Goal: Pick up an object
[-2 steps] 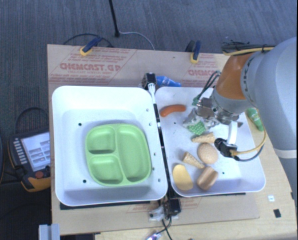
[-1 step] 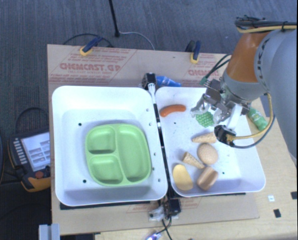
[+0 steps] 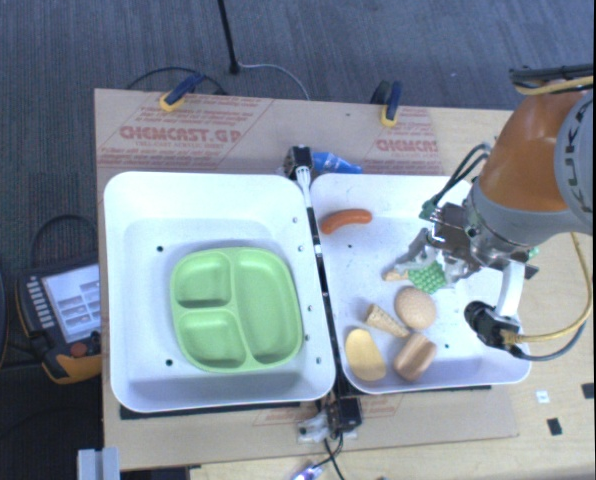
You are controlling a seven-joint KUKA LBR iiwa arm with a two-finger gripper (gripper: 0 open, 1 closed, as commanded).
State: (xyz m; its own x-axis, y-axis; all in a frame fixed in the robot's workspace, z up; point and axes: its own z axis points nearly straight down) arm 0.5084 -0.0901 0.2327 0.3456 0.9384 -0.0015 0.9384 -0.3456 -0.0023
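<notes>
The tool (image 3: 425,258) sat low over the right bin (image 3: 378,183), in the right middle of the frame, at the end of the grey arm (image 3: 538,168) with its orange band. Its tip hung over a small green-patterned object (image 3: 430,277), and a pale piece (image 3: 394,274) lay just left of that. Whether the tool was open or closed could not be told, and nothing could be seen gripped in it.

Just below the tool lay a round tan bread roll (image 3: 415,308), with a cone-shaped piece (image 3: 384,320) touching its lower left. Further down, near the bin's lower edge, a yellow-tan potato-like piece (image 3: 364,354) and a brown roll (image 3: 415,357) lay side by side. Well apart, toward the bin's upper left, an orange-red sausage (image 3: 345,220) lay alone.

A black cable (image 3: 488,324) looped at the arm's lower right, over the bin's right side.

In the left bin (image 3: 138,208) lay a green divided tray (image 3: 236,307) with three compartments. Both bins stood on a brown table (image 3: 268,128) with clamps (image 3: 389,103) at its upper edge, and a blue item (image 3: 334,162) lay just above the bins' shared corner.
</notes>
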